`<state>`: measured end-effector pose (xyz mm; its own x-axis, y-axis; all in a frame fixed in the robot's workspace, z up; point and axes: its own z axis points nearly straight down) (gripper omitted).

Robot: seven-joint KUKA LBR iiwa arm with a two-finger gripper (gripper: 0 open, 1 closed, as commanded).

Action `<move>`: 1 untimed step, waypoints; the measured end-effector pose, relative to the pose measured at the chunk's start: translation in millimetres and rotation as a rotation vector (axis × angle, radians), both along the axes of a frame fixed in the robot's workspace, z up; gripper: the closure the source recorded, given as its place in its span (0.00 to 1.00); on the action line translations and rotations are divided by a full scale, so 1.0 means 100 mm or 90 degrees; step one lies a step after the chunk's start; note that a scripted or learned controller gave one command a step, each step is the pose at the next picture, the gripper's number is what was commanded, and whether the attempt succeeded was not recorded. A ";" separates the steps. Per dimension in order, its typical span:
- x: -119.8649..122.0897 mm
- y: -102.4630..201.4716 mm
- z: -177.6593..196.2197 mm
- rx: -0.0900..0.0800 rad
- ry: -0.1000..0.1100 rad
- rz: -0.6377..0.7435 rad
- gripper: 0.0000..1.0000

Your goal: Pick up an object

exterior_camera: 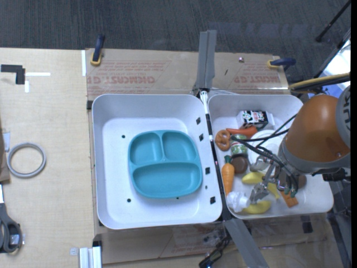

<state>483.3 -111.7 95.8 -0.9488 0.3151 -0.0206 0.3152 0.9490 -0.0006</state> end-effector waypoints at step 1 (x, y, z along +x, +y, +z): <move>-0.01 0.01 0.07 0.001 0.004 0.002 1.00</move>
